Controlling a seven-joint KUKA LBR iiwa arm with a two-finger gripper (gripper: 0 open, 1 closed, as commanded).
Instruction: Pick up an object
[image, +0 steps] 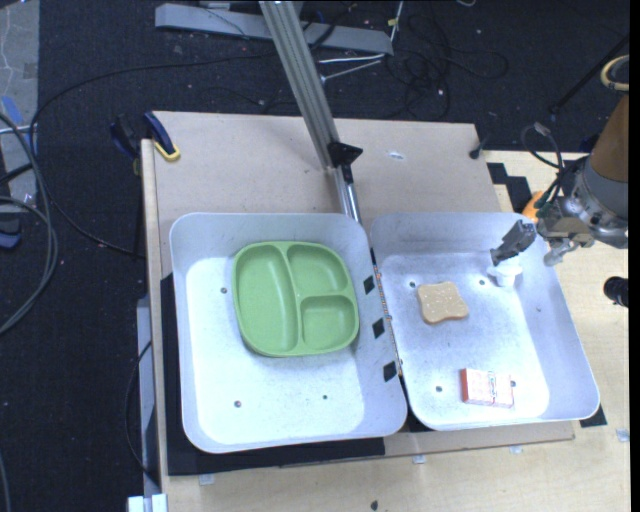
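In the right bin (560, 330) lie a tan slice of toast (441, 302) near the middle and a small red and white box (488, 387) toward the front. My gripper (528, 258) hangs over the bin's far right corner, to the right of and beyond the toast. It is open, its two fingers are apart, and nothing is between them. A small white piece (506, 273) sits just under the left finger; whether it belongs to the finger is unclear.
The left bin (200, 400) holds a green divided plate (296, 297). A slanted metal pole (315, 100) rises from between the bins at the back. Cables lie on the dark floor beyond the bench.
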